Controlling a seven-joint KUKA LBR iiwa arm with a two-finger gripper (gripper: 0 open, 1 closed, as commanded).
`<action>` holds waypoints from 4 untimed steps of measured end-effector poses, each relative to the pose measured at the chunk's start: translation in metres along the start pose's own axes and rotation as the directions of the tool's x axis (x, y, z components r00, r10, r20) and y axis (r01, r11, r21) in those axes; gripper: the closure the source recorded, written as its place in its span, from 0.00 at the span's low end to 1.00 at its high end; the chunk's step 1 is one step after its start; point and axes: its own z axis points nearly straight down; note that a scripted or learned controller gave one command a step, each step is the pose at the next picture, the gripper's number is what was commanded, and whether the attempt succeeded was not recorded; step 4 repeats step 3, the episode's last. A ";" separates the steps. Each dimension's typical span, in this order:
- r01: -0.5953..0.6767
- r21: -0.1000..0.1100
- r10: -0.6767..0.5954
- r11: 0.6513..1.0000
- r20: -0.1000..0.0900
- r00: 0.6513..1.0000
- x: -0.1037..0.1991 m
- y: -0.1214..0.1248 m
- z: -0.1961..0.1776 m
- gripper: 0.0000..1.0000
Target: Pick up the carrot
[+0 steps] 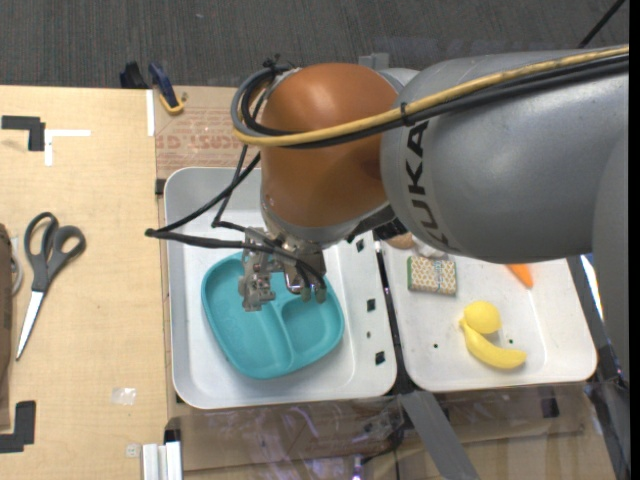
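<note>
The carrot [521, 274] shows as a small orange tip in the right bin [560, 363], mostly hidden under the arm. My gripper [284, 287] hangs in the left bin [190, 368], over a teal divided plate [262, 343]. Its two fingers point down and stand apart, with nothing between them. The gripper is far to the left of the carrot.
In the right bin lie a yellow banana [490, 343] and a small patterned sponge block [432, 275]. Scissors [45, 258] rest on the wooden bench at the left. The big arm covers the back of both bins.
</note>
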 end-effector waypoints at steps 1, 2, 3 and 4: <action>-0.384 0.002 0.384 0.923 -0.001 0.923 0.006 -0.012 0.015 1.00; -0.764 0.004 0.764 0.645 -0.001 0.645 0.025 -0.091 0.028 1.00; -0.847 0.002 0.847 0.531 0.001 0.531 0.027 -0.059 -0.009 1.00; -0.847 0.002 0.847 0.531 0.001 0.531 0.027 -0.059 -0.009 1.00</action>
